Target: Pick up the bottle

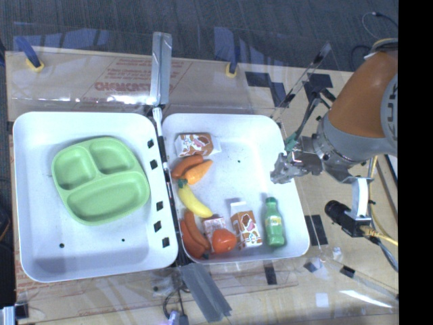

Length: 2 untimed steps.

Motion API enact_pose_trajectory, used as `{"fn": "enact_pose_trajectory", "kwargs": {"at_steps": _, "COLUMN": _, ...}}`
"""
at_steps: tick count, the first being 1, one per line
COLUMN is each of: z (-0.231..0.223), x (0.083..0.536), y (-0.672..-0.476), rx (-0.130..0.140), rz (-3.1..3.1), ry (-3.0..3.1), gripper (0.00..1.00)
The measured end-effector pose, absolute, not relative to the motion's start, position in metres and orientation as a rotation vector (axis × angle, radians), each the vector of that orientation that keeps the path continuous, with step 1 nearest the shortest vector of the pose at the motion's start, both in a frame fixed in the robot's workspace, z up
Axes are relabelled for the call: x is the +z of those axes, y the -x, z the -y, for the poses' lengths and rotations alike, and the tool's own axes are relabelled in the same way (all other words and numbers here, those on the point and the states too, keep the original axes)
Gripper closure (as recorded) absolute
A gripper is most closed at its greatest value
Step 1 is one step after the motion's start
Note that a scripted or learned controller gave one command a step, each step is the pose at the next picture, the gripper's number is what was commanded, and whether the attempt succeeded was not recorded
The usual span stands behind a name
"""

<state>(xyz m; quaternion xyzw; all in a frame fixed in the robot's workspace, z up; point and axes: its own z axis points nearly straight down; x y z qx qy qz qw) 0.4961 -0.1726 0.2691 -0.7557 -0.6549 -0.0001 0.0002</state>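
Dark carpet surrounds the bench (81, 73). At the right bin's (230, 124) edge hovers the gripper (283, 171) (finger spacing unclear); the green bottle (273, 223) stands below it, apart.

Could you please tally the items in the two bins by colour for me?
Green: 2, the plate and the bottle
Orange or red: 4, including the carrot
Yellow: 1, the banana
Printed packets and cartons: 3
Total: 10
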Motion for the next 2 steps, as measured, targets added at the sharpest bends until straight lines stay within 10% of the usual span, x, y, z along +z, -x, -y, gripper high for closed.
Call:
{"fn": "enact_pose_trajectory", "kwargs": {"at_steps": 1, "z": 0.173, "x": 0.269, "y": -0.496, "rx": 0.0, "rz": 2.057, "ry": 2.374, "gripper": 0.0}}
{"fn": "enact_pose_trajectory", "kwargs": {"at_steps": 2, "z": 0.196, "x": 0.146, "y": -0.476, "rx": 0.004, "rz": 1.998, "ry": 2.418, "gripper": 0.0}}
